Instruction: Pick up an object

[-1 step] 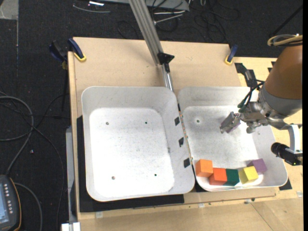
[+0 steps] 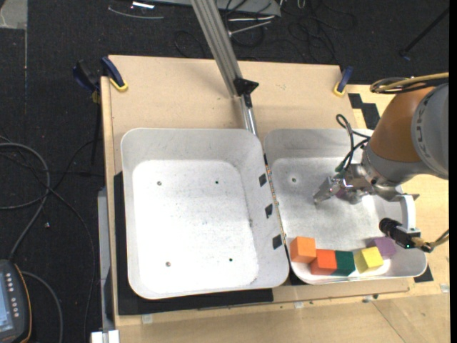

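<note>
Several small blocks lie in a row along the front wall of the right bin: an orange block, a red block, a green block, a yellow block and a purple block. My gripper hangs over the middle of the right bin, behind the row of blocks and apart from them. I see nothing held in it. The orange-banded wrist reaches in from the right.
The left bin sits beside the right one, with black clips on the shared rim. A metal pole slants down to the gap between the bins. Cables lie on the dark floor around the bench.
</note>
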Robot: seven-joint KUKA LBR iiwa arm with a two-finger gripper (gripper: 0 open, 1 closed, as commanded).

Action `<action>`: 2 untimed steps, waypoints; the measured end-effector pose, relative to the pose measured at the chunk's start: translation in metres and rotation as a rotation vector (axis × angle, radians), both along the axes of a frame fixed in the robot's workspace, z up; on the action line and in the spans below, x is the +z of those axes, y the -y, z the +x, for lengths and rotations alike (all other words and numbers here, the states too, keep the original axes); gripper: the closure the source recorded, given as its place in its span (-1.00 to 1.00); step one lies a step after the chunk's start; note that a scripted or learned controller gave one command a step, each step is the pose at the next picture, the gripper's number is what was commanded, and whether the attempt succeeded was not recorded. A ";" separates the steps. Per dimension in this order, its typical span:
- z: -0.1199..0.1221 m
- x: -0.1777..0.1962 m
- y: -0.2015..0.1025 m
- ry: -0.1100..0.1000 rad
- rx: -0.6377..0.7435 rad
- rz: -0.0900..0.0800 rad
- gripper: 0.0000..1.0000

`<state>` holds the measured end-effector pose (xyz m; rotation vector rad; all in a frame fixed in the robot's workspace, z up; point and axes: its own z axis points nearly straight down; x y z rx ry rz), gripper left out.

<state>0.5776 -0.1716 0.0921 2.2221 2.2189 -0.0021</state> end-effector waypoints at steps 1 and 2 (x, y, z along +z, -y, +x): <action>0.054 0.004 0.009 0.006 0.006 -0.001 -1.00; 0.052 0.014 0.009 0.003 0.007 -0.001 1.00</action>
